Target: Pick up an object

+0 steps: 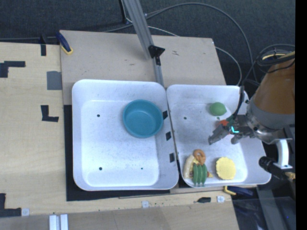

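Where bins sit: 1 bowl (142, 118), 4 toys.

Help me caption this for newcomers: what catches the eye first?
The blue bowl stands out in the left bin. In the right bin, the gripper hovers between a green ball and a yellow round piece, nothing seen between its fingers.

arm reaches from right, gripper (217, 137) low, pointing left.

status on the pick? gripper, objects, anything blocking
Gripper low over right bin, nothing between its fingers. Green ball, yellow disc, toy cluster all loose. Blue bowl in left bin. Path unobstructed.
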`<action>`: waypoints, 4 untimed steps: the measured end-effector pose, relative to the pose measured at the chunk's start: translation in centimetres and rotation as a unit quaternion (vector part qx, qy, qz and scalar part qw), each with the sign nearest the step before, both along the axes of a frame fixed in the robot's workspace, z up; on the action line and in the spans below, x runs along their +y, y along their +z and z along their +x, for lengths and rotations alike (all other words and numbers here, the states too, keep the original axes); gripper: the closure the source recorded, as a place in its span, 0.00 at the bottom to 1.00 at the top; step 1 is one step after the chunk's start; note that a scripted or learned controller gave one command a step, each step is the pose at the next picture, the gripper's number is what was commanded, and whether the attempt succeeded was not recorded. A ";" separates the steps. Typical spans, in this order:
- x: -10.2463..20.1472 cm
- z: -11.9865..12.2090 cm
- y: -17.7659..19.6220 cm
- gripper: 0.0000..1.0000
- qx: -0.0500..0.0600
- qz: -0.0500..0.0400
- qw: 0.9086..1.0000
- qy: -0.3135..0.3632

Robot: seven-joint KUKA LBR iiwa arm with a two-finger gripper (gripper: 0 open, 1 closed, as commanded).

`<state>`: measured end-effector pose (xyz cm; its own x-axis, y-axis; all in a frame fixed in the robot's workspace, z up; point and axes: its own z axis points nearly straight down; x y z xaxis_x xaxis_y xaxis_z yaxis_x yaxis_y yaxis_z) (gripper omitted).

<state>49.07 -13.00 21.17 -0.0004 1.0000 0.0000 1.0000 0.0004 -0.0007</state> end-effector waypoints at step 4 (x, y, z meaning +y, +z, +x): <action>0.3 -0.4 -12.3 0.00 -0.001 0.000 1.000 0.000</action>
<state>48.65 -12.72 8.86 -0.0004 1.0000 -0.0002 1.0000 0.0004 0.0004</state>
